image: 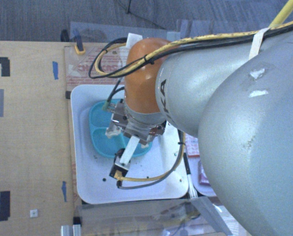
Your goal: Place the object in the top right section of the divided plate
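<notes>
One blue divided plate [98, 128] lies in the left half of a white bin [90, 183], nearer its far-left corner. The grey arm [225, 107], with its orange band [141, 75], hangs over the bin's middle and covers the plate's right side. The hand [131, 132] sits over the plate; whether it is wide or narrow I cannot tell. Two blue tape strips [55, 70] mark the bench [28, 132] by the bin's left edge
</notes>
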`<act>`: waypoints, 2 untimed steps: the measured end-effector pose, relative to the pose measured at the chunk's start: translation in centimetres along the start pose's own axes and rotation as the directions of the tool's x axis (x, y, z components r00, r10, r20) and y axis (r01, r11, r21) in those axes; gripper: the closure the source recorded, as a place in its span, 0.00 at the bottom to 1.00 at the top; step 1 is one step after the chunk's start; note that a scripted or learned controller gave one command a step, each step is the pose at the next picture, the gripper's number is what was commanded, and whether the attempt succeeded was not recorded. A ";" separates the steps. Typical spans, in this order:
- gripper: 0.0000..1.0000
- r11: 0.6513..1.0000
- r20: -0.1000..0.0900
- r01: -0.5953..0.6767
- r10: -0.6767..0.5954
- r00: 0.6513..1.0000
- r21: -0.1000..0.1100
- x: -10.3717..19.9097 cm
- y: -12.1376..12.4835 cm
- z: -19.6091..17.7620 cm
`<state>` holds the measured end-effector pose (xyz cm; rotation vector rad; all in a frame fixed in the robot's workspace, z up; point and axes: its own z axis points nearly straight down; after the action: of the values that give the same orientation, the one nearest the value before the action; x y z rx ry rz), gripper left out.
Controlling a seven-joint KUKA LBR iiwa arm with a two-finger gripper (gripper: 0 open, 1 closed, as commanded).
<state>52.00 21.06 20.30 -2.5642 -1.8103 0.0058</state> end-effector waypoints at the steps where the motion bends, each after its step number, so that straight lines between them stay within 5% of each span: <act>1: 0.00 0.994 0.000 -0.109 0.109 0.994 -0.003 -4.7 2.8 -14.2; 2: 0.00 0.991 0.000 -0.137 0.137 0.991 -0.001 -3.5 -2.4 1.0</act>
<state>48.52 18.53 19.35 -2.6838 -1.6298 0.0057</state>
